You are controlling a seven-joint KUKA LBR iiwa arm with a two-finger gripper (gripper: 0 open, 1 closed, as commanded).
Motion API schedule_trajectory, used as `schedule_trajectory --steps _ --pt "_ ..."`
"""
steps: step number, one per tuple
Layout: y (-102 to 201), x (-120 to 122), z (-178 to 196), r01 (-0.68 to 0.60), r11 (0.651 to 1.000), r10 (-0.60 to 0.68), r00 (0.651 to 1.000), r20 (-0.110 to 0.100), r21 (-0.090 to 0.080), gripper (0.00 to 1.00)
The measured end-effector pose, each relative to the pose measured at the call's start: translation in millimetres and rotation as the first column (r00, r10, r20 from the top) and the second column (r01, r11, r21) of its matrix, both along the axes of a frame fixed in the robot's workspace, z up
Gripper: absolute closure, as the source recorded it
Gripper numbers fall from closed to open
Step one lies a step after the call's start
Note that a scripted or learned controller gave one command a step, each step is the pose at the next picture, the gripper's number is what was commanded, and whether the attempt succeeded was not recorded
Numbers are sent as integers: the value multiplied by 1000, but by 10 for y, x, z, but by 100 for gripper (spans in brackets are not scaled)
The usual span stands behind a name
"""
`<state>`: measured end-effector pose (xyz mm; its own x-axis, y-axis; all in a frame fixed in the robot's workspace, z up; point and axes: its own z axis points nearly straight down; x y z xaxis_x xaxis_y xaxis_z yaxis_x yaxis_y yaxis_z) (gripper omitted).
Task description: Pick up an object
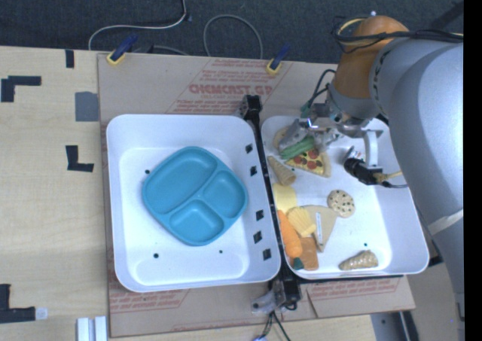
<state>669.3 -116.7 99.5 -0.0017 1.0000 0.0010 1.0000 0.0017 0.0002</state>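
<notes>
While the grey arm's two-finger gripper [305, 130] sits low in the right white bin [392, 238], we cannot tell its state. Just beneath it we note a green bean-like piece [296, 149] and a toy pizza slice [312, 161]. A blue divided plastic plate [196, 194] occupies the left white bin [124, 181].

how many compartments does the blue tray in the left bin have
3. The blue divided tray lies in the left bin: one long compartment along its upper left side, one at its right end, one at its lower end. Nothing covers the tray, so none are hidden.
</notes>
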Motion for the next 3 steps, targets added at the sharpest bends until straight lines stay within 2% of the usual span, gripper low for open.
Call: schedule_trajectory --steps 1,2,3 --pt "-206 17 -90 0 1000 0 1000 3 0 0" --pt "47 15 -76 1 1000 0 1000 7 -14 0" --pt "-94 28 -83 0 1000 0 1000 10 -1 0"
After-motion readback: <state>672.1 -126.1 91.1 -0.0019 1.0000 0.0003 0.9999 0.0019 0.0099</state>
